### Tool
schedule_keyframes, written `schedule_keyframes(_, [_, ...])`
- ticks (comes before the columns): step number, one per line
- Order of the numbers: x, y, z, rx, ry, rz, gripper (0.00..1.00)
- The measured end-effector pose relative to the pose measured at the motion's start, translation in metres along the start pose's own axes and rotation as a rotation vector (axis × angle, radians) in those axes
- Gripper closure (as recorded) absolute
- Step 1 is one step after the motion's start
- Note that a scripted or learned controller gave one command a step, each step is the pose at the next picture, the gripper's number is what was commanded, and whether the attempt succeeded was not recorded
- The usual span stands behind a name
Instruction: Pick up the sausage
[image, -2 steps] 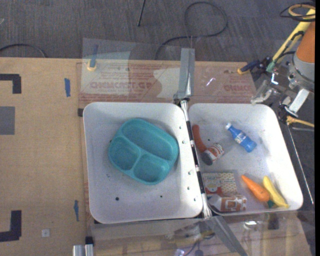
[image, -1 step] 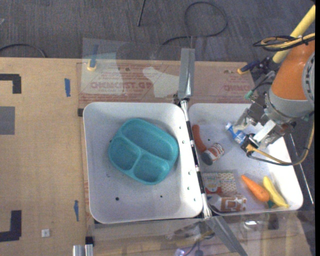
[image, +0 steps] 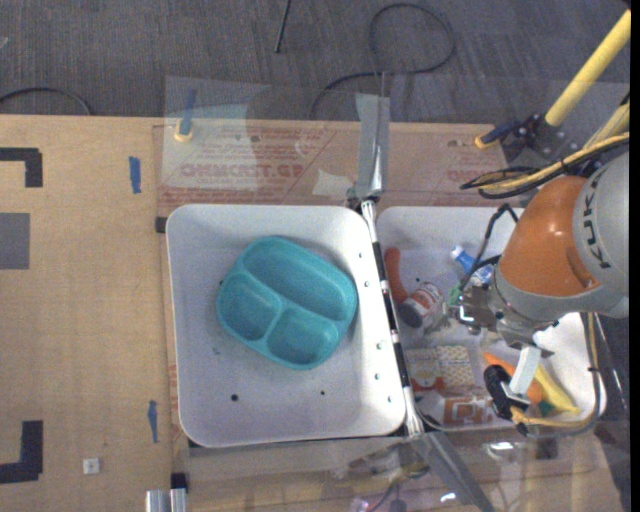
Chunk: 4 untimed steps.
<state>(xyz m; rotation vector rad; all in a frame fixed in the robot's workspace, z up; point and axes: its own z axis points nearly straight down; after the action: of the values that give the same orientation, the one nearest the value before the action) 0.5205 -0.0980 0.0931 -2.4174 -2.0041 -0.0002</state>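
The sausage (image: 393, 272) is lying in the right bin (image: 440, 222), close along its left wall, as a reddish, slightly bent piece running from top to bottom. Just beside its lower end a small can with a red and white label (image: 424, 300) is lying on its side, and a grey thing next to the can is sitting very near the sausage. Lower in the same bin a flat waffle-like piece (image: 445, 367) and a small packet with a brown label (image: 462, 408) are resting, and a blue and white thing (image: 463, 258) is lying higher, to the right of the sausage. The grey arm with its orange band (image: 548, 245) is hanging over the right half of this bin and is covering a part of its content. The tool (image: 478, 305) is pointing down near the can, apart from the sausage; I cannot tell how it is set. The left bin (image: 200, 380) is carrying a teal divided plate (image: 287, 301) on the tabletop (image: 80, 330).
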Motion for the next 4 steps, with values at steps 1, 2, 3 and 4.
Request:
schedule_keyframes(1, [-0.044,-0.003,0.005,-0.009,0.003,0.251,0.00])
schedule_keyframes(2, [-0.049,-0.003,-0.005,-0.011,-0.003,0.259,1.00])
schedule_keyframes(3, [-0.089,-0.025,-0.246,-0.002,-0.002,0.129,1.00])
schedule_keyframes(4, [-0.103,-0.022,-0.145,-0.001,-0.001,-0.057,1.00])
